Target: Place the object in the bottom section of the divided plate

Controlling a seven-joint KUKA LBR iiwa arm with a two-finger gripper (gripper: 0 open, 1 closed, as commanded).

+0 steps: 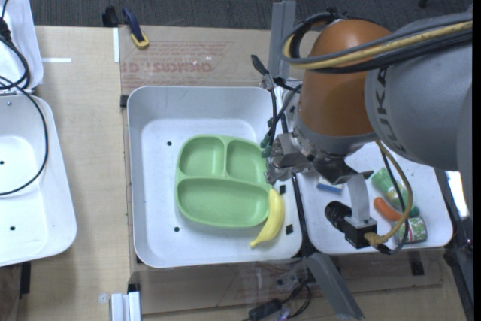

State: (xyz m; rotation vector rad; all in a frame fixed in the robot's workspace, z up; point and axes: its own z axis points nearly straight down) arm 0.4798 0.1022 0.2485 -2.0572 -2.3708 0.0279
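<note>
The banana point(270, 219) is lying in the left white bin point(143, 184), resting against the right edge of the green divided plate point(223, 181), beside its large bottom section rather than in it. I am holding my pincer point(276, 162) just above the banana's upper end, over the plate's right rim, and I cannot tell how far it is parted or whether it is gripping anything. A green can point(412, 229) and an orange piece point(388, 208) are sitting in the right bin point(323, 233).
</note>
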